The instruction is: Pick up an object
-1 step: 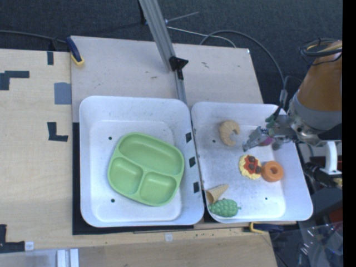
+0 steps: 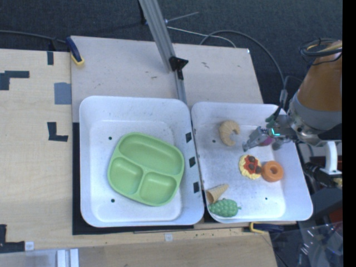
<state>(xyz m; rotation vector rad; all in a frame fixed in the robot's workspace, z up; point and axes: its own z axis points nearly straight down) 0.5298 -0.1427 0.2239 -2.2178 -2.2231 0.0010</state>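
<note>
The right bin (image 2: pixel 289 204) carries all the loose toys, spread apart so that each can be approached on its own: a tan croissant (image 2: pixel 228 132) near the upper middle, a yellow pizza slice (image 2: pixel 250 167) touching an orange donut (image 2: pixel 272 171) lower down, and an ice cream cone (image 2: pixel 217 192) just above green grapes (image 2: pixel 225 207) at the near-left corner. The left bin (image 2: pixel 89 149) holds a green divided plate (image 2: pixel 146 169) lying flat, probably too broad for a two-finger grasp, so the likely picks sit in the right bin. The arm (image 2: pixel 320 93) reaches in from the right, and the gripper (image 2: pixel 251 142) hangs between the croissant and the pizza slice, its dark fingers pointing left and down toward the bin floor. How far apart the fingers stand cannot be told at this angle and blur, and nothing can be seen between them. Being close to both the croissant and the pizza slice, it seems set to try one of those; no object looks lifted yet.
</note>
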